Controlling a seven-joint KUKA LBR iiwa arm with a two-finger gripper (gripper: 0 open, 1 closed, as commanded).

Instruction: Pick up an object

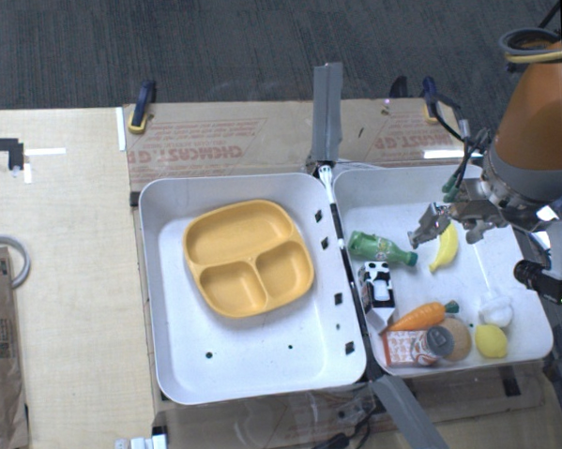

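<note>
Your gripper (438,222) hangs over the right bin (403,189), just left of the banana (444,247), which lies just under the wrist. Nothing sits between the fingers, but you can't read from this angle whether they're spread or closed; they blur into the wrist hardware. The arm (539,126) is cut off by the frame's right side.

Right bin contents, mostly along its lower half: a green bottle (380,248) left of the banana, lying on its side; a black-and-white item (378,287) under it, too small to identify. Below that the carrot (419,316) lies across a box (410,348), with a round dark lid-like thing (441,341) on the box; what it is stays unclear. A lemon (492,341) sits in the lower right corner, with a white object (495,309) just above it, washed out against the bin.

Left bin (168,300) holds a yellow tray (249,257) with three compartments, tilted slightly.
</note>
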